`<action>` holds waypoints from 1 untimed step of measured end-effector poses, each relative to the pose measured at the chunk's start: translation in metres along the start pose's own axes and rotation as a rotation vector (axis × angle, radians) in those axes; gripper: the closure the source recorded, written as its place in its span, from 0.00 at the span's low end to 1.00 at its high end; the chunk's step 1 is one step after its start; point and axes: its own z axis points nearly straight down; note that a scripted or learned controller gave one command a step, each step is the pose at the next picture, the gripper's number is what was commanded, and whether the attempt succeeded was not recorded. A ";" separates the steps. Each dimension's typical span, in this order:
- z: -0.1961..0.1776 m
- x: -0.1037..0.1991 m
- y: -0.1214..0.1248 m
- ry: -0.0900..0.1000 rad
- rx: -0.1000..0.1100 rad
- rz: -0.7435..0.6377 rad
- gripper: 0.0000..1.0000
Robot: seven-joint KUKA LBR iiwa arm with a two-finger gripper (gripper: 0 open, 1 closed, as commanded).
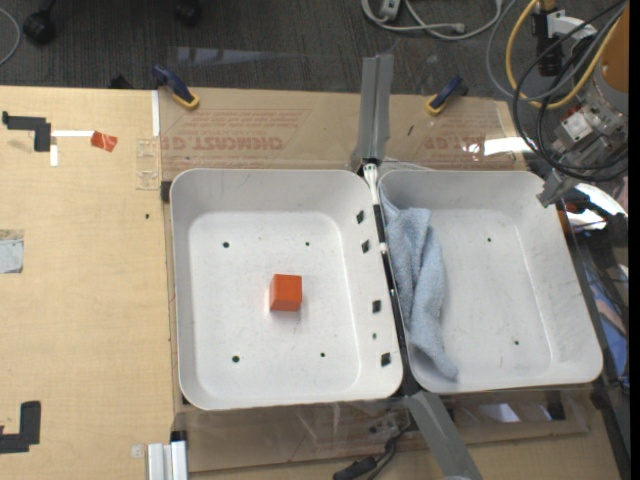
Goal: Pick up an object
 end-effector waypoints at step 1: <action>-0.053 -0.017 0.039 0.004 -0.005 0.113 1.00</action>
